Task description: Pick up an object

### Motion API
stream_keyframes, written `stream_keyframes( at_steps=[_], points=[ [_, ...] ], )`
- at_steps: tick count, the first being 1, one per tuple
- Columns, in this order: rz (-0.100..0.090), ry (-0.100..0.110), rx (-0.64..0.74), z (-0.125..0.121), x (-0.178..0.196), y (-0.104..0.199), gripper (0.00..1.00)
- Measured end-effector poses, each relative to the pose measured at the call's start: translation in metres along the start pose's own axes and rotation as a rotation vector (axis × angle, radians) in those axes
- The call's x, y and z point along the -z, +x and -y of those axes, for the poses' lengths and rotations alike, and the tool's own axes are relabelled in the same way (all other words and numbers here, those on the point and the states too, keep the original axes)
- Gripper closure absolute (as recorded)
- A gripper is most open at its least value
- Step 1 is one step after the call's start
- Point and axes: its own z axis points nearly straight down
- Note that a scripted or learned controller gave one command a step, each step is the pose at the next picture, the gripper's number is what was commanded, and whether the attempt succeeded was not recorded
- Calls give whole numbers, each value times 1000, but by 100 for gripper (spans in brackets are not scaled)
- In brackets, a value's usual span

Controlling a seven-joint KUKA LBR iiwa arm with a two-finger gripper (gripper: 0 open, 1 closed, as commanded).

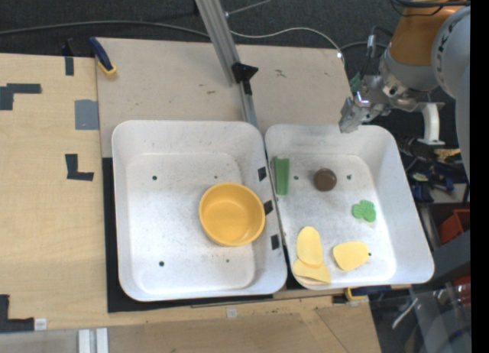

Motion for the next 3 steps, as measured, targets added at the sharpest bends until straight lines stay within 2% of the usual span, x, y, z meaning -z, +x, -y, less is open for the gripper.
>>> stream_keyframes(
  at_steps=[1, 2, 3],
  points=[
    [-2, 6, -1, 0, 8, 0, 100],
    [-3, 8, 3, 20, 17, 42, 100],
    [-2, 10, 2, 48, 6, 86, 100]
  ],
)
